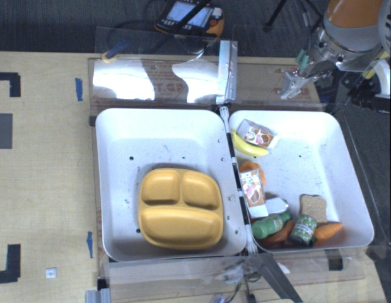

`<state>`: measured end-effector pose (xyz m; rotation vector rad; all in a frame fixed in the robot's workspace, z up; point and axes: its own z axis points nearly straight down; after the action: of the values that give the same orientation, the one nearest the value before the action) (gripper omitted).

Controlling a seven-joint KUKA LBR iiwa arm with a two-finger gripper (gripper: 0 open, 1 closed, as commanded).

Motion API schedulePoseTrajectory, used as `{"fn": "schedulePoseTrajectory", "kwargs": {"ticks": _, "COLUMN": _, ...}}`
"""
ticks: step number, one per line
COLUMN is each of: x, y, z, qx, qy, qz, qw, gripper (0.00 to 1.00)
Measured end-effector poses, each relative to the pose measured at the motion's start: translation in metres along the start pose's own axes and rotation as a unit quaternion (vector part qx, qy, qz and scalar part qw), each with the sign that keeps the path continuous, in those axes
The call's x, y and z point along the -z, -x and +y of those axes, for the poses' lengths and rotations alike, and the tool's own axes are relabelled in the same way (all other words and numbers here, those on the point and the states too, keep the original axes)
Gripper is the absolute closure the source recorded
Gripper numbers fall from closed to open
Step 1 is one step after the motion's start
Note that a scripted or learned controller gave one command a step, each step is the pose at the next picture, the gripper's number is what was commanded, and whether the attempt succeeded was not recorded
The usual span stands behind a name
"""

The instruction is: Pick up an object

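Objects for picking lying in the right bin (321,128), below and a little left of the end effector (295,81): a yellow banana (249,147) with a small printed packet (257,133) resting on it near the bin's upper left corner; further down along the left wall, an orange item (253,170) and an upright printed carton (252,189); at the bottom edge, farthest from the end effector, a green vegetable (269,225), a small green can (303,230), a slice of brown bread (313,206) and an orange carrot-like piece (328,230), all crowding close together. Sitting in the left bin (120,131), well off to the lower left of the end effector, a yellow three-compartment tray (181,207), nothing showing in its compartments. Hovering above the far rim of the right bin, outside it, over the surface (38,169), end effector carrying nothing between its fingers; how far apart those fingers are standing, impossible to tell at this size. Grey arm (350,24) with orange band hanging just to its upper right.
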<state>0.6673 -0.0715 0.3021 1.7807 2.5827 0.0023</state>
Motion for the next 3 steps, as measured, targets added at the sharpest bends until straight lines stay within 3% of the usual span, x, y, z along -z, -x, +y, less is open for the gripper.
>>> {"fn": "schedulePoseTrajectory", "kwargs": {"ticks": 1, "x": -0.041, "y": -0.009, "z": -0.088, "qx": 0.055, "qy": -0.001, "qz": 0.001, "qw": 0.9985, "gripper": 1.0}}
{"fn": "schedulePoseTrajectory", "kwargs": {"ticks": 2, "x": 0.08, "y": 0.002, "z": -0.046, "qx": 0.004, "qy": 0.0, "qz": 0.0, "qw": 1.0, "gripper": 1.0}}
{"fn": "schedulePoseTrajectory", "kwargs": {"ticks": 3, "x": 0.08, "y": 0.002, "z": -0.046, "qx": 0.004, "qy": 0.0, "qz": 0.0, "qw": 1.0, "gripper": 0.0}}
